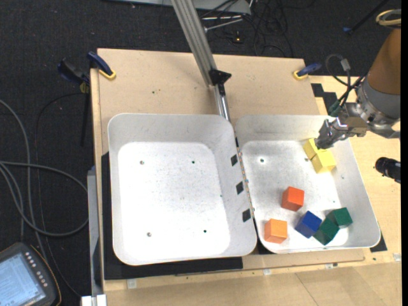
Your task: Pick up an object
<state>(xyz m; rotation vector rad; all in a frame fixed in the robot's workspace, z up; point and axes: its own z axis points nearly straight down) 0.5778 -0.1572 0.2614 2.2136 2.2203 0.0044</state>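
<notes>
Right bin [357, 190] held yellow [320, 156], orange [292, 197], blue [309, 223], green blocks [336, 220]; end effector [329, 134] over yellow, grip state unclear.

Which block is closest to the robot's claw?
The yellow block, right under the gripper at the far side of the right bin. The orange, blue and green ones sit nearer the front.

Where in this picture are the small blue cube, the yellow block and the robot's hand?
Small blue cube [310, 223]: camera view, on its top face.
Yellow block [322, 159]: camera view, on its upper face.
Robot's hand [327, 138]: camera view, between its fingertips, above the yellow block.
</notes>
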